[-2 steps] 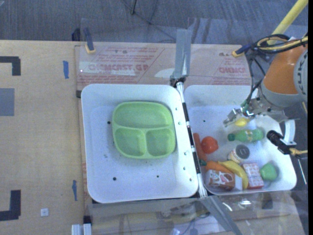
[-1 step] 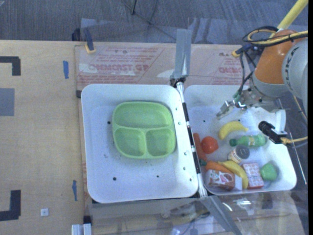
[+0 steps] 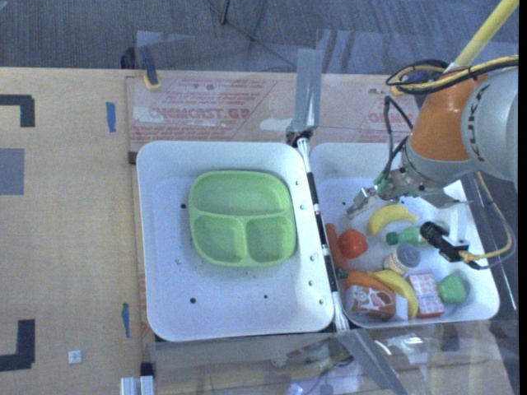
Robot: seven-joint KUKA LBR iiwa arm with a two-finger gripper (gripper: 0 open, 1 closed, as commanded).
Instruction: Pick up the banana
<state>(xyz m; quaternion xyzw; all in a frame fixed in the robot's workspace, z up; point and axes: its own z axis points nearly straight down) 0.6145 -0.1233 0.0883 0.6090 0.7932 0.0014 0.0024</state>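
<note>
The gripper hangs with its fingers spread and nothing between them in the right bin, the banana lying just beside it toward the bin's centre, its long axis running roughly left to right

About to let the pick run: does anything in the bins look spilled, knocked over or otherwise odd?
Nothing looks spilled or damaged. The right bin is crowded, and it holds two bananas, one close by the gripper.
</note>
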